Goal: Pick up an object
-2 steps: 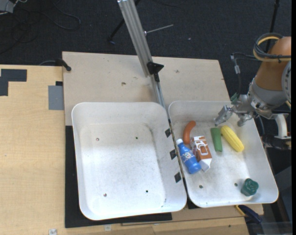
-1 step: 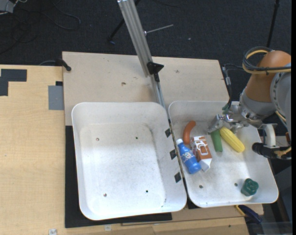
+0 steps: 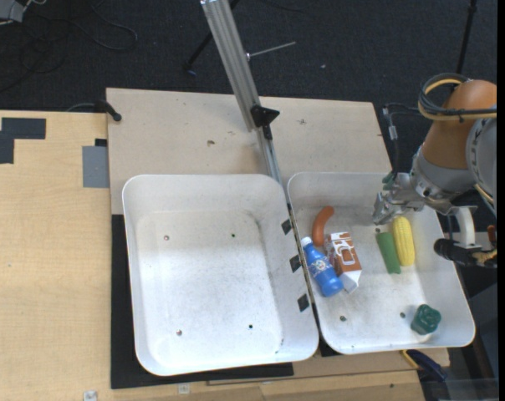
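- Metal two-finger gripper (image 3: 392, 210) sits at 12 o'clock of the yellow plastic corn cob (image 3: 403, 241) w/ green husk, in right white bin (image 3: 453, 324).
- Finger state: can't tell.
- Imo drop straight, straddle cob's narrow width.

- The grey arm (image 3: 466, 153) enters from three o'clock, its orange band uppermost near the frame's edge.
- The wrist slants down toward nine o'clock.
- The gripper (image 3: 390, 210) hangs low at the wrist's end, its metal tip pointing toward seven o'clock.
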Motion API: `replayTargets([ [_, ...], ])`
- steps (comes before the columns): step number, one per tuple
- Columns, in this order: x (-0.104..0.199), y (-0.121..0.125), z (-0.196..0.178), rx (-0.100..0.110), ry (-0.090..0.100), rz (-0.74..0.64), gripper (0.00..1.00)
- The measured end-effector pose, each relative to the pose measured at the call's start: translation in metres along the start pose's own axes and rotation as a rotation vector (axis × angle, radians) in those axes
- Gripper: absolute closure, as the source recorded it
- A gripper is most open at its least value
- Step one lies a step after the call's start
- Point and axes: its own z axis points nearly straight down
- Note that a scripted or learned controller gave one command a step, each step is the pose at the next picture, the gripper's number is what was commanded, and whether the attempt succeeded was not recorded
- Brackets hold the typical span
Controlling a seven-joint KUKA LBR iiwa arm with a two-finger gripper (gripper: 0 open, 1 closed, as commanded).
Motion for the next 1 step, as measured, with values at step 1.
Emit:
replayTargets([
  [1,0.0045,-0.0069,-0.0492,-0.007,-0.001,0.004,1.00],
])
